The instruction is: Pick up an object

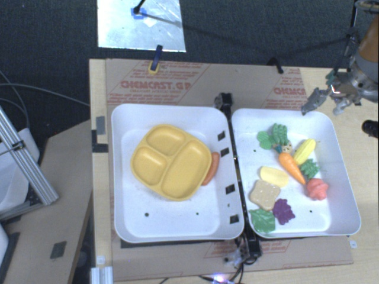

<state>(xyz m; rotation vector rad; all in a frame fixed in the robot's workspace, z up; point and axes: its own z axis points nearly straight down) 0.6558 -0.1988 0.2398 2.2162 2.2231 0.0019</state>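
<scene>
Fingers (312, 101) spread (wrist cut off) above right bin (340, 152).

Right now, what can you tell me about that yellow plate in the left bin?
The yellow plate is a rounded-square dish that looks like matte plastic, moulded into three compartments: two smaller ones toward the upper left and one larger one at the lower right. It lies flat and right side up, turned at an angle, on the floor of the left bin. An orange sausage-shaped toy lies against its right edge. Nothing sits in its compartments.
</scene>
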